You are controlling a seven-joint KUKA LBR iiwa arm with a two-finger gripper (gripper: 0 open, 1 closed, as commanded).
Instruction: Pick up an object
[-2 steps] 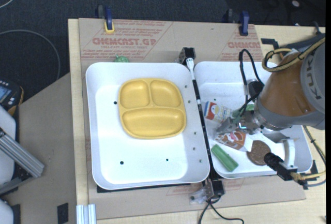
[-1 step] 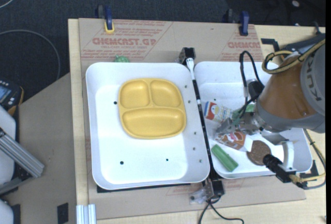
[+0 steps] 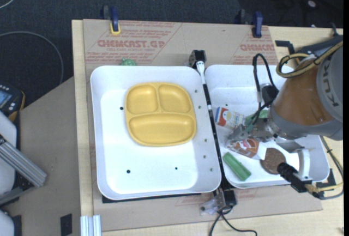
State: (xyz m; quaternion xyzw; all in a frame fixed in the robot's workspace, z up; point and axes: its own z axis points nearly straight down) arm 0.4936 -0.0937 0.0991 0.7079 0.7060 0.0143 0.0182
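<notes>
Green block [image 3: 236, 165]: lies at right bin [image 3: 229, 78] front edge.
Gripper [image 3: 244, 130]: low among clutter beside red-white packet [image 3: 226, 118]; finger state cannot be told.

Yellow divided plate [image 3: 161, 114] in left white bin [image 3: 109, 137], blue clamps [image 3: 114, 16] behind.

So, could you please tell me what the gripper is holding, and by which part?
It cannot be told: the two-finger gripper sits low among small packets in the right white bin.
</notes>
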